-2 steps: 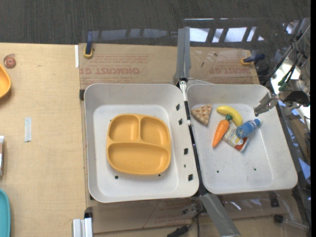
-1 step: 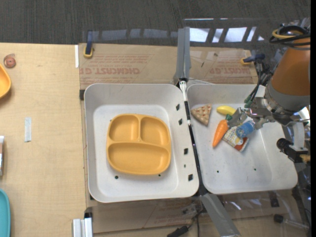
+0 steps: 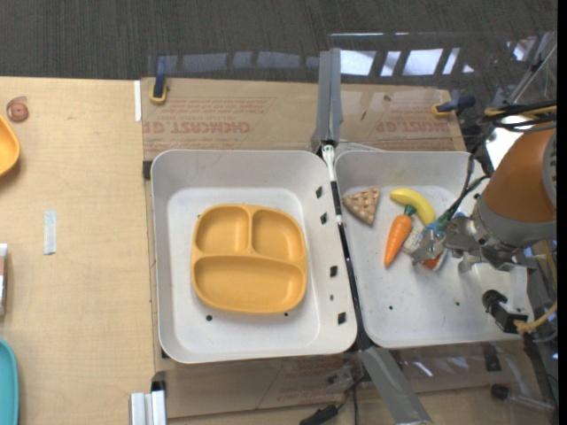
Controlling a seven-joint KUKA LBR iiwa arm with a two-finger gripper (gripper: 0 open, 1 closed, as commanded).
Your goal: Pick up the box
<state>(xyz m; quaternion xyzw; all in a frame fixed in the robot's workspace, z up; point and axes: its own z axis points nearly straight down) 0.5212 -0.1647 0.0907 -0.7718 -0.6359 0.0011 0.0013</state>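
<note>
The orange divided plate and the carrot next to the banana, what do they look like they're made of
Orange divided plate: probably moulded plastic, going by its even matte colour and rounded compartment ridges. Carrot: likely a plastic toy, smooth and uniformly orange, though too small to be sure.

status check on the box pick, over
Pincer low in right bin, over a small item beside the carrot. Box not identifiable. Banana and pizza slice close by.

The box (image 3: 427, 248) is small, with orange-red and pale faces; it lies tilted in the right bin (image 3: 399, 326), near that bin's right edge; details blurred.
</note>
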